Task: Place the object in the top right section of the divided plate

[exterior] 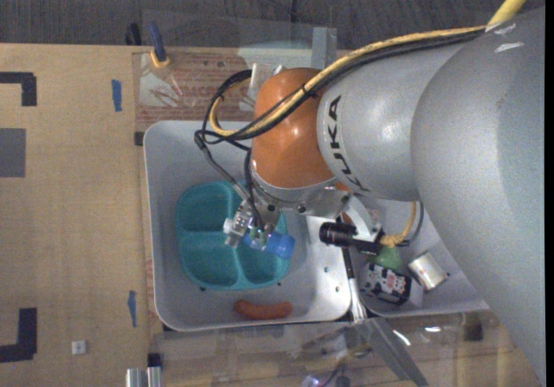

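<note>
While the cardboard-covered bench point(69, 203) bears white bins point(164, 203), jaws pinch a blue object point(275, 244).

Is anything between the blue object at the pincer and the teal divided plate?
Nothing visible does. The small blue plastic object sits at the pincer tip, right over the teal divided plate's right-hand sections. The orange sausage-shaped toy lies below the plate, clear of it.
</note>
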### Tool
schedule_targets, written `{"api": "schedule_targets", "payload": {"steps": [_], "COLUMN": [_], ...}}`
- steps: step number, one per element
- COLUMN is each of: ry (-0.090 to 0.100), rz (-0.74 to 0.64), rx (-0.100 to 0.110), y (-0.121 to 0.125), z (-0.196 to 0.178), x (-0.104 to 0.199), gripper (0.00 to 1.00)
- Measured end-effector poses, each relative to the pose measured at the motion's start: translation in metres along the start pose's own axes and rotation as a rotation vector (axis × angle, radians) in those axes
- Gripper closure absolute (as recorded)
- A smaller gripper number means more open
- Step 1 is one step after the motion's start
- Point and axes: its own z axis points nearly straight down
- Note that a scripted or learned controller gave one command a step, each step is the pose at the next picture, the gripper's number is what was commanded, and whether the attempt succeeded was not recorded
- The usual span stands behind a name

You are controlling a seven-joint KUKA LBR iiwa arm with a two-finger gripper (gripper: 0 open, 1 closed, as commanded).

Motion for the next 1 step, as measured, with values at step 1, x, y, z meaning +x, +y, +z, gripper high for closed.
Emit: {"api": "schedule_targets", "payload": {"steps": [1], "ry": [0.001], "rz": [0.072], "rx": [0.002], "y": [0.0273], "z": [-0.1144], "x": [0.0505], "gripper": [1.00]}}
